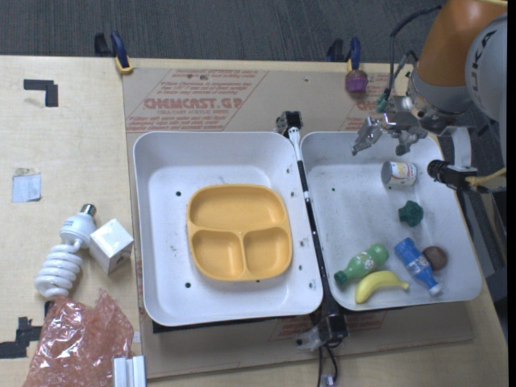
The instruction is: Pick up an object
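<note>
My gripper (381,139) hangs over the far edge of the right bin (347,200), fingers spread open with nothing between them. Just below it in the bin lies a small silver-white can (398,173). Further toward the front are a dark green lump (412,213), a blue bottle (418,265), a brown round object (435,256), a green bottle (362,264) and a yellow banana (380,284). All of these rest on the bin floor, apart from the gripper.
The left bin (161,216) holds a yellow divided tray (239,232). On the bench to the left lie a spiral light bulb (64,256), a white cube (111,245) and a reddish plastic bag (76,341). A purple object (356,81) sits behind the right bin.
</note>
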Controlling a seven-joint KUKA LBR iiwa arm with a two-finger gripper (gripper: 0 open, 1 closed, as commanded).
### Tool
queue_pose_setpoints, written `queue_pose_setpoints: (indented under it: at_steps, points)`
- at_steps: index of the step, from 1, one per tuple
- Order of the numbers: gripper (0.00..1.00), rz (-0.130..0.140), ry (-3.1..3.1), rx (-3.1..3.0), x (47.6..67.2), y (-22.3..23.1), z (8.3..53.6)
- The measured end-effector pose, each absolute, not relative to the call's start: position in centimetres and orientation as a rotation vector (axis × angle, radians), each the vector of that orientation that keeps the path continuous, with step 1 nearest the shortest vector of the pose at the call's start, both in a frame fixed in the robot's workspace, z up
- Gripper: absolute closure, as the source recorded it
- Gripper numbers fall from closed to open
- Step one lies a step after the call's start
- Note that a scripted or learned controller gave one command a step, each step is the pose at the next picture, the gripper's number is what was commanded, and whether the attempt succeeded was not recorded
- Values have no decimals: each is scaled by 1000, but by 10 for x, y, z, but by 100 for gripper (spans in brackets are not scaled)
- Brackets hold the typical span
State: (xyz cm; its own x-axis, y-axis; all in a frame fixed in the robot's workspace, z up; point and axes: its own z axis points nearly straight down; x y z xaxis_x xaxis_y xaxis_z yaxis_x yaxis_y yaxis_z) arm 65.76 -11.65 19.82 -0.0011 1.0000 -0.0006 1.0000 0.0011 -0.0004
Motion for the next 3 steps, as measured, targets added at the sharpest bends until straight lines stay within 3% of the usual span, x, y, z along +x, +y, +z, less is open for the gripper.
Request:
queue_pose_setpoints:
  at_steps: [1, 2, 3]
  points:
    - [0, 3, 2221, 2217, 651, -131, 106]
    - [0, -1, 2219, 2224, 586, -111, 92]
    - [0, 0, 2219, 2223, 513, -127, 92]
